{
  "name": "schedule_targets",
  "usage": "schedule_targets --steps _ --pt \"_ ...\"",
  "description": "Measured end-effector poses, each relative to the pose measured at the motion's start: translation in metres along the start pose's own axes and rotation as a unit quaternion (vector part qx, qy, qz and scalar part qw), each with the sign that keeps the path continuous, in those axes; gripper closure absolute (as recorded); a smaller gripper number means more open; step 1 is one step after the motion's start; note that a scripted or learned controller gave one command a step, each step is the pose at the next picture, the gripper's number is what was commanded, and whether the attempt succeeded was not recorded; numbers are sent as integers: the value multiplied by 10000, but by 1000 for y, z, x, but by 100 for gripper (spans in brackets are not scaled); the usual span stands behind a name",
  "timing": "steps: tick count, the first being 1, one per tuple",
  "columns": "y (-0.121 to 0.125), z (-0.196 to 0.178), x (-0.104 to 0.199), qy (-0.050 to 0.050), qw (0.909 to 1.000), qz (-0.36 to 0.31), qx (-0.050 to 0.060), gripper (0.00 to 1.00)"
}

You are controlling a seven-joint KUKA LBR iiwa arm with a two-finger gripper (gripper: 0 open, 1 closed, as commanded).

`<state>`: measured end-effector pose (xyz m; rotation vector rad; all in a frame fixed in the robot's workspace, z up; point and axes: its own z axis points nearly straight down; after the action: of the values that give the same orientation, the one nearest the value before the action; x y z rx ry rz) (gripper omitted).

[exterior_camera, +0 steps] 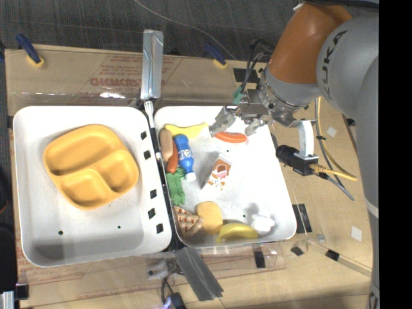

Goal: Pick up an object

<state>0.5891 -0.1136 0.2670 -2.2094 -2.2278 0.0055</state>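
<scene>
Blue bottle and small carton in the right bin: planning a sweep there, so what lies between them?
Nothing: the camera view shows bare white bin floor between the blue bottle and the small carton.

Yellow divided tray [91, 165] in left bin [26, 192]

My arm [347, 50] looks like smooth grey metal with a glossy orange band [302, 40]. The white bins [32, 192] are smooth, faintly shiny plastic. The yellow tray [90, 165] is matt plastic. The bench [335, 198] looks like brown cardboard.
</scene>
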Motion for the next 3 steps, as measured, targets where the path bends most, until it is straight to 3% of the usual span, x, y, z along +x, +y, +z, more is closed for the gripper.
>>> schedule_targets --steps 1,2,3 --pt "-14 105 5 4 9995 306 47 0" --pt "48 176 3 -19 9994 -333 -9 0" --pt "68 175 9 0 9982 599 -4 0"
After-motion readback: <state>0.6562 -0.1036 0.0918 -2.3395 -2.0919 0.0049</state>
